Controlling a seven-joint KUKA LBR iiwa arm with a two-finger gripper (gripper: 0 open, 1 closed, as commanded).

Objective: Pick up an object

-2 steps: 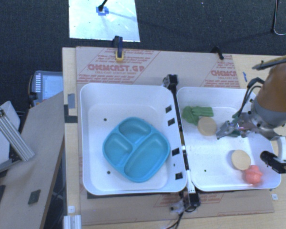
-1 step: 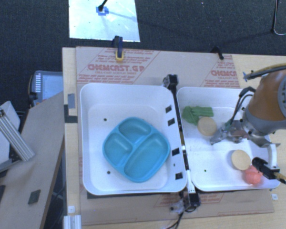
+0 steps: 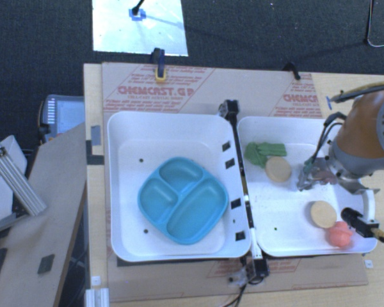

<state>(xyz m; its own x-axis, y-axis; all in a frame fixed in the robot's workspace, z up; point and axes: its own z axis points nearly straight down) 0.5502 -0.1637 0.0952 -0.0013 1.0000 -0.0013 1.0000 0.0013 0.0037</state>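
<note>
The right bin (image 3: 288, 235) holds a green leafy toy (image 3: 265, 151), a tan round disc (image 3: 278, 169), a second tan disc (image 3: 322, 214) and a pink round fruit (image 3: 339, 235). My gripper (image 3: 309, 175) hangs low inside this bin, just right of the first tan disc and above the second one. Its dark fingers point left and down. I see nothing between them.
The left bin (image 3: 125, 171) holds a blue divided plate (image 3: 182, 199). A black divider (image 3: 238, 171) runs between the bins. The arm's grey body and orange band (image 3: 368, 133) cover the right bin's far right side. Cardboard lies under both bins.
</note>
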